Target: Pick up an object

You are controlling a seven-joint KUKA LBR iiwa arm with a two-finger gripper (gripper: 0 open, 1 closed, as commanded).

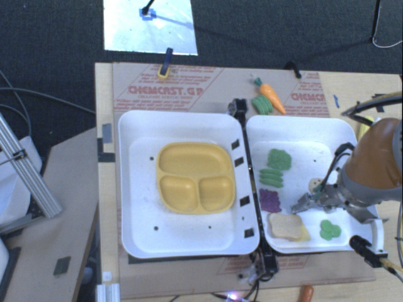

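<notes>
While the gripper hangs low over the right bin, just right of the purple grape bunch and above the slice of toast, nothing sits between its fingers, and the view is too coarse to judge how wide they stand — I cannot tell. Any item here would serve as the task's object, and the toast and grapes lie nearest the tool. To do this step well, I judge the arm should settle on one target and centre over it before descending: the toast lies flat and thin against the bin floor, so the fingers would need to straddle an edge and go right down to the floor, whereas the grapes look lumpier and probably offer a firmer purchase. The pieces lie close together in that corner, so a careless descent risks nudging a neighbour instead of closing around one thing. The right bin also holds a leafy green piece, a green pod-like piece just below it, a small pale round item near the wrist, and a green broccoli-like piece by the near wall. The left bin holds a yellow three-compartment tray, lying flat — its compartments look bare. A toy carrot lies on the bench beyond the bins.
</notes>
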